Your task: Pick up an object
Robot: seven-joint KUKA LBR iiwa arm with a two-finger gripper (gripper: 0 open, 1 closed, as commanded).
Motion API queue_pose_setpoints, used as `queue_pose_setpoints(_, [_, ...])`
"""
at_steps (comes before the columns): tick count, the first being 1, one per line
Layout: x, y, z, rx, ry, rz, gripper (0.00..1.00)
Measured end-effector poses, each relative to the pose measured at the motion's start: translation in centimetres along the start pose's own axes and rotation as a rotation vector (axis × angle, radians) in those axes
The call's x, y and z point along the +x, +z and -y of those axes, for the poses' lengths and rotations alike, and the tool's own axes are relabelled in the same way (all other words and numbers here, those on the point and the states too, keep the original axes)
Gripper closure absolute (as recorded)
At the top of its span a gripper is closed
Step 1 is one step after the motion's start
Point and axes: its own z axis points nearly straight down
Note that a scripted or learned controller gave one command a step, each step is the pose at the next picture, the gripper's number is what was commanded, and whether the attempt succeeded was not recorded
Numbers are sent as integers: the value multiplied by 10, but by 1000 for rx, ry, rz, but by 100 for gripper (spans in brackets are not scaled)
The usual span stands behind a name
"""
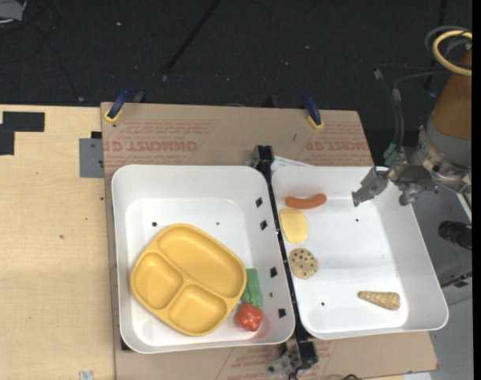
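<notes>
Camera view is showing the tool hanging with fingers spread over the right white bin's far right corner, pinching nothing, while the orange sausage is lying well left.

- This is a robotics lab, a test cell and no kitchen: the table is bare plywood with black and grey patches stuck on it.
- Two shallow white bins sit on printed cardboard, which blue-and-yellow clamps pinch at its far edge.
- The food is toy stuff: a plastic sausage, a cookie, a cone, and a yellow divided tray.
- A grey and orange industrial arm hangs in at the right.
- Behind lies dark floor with loose cables.
</notes>
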Motion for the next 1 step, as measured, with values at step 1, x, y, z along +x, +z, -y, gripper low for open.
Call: queue_pose_setpoints(1, [-5,184,3,14,0,-2,0])
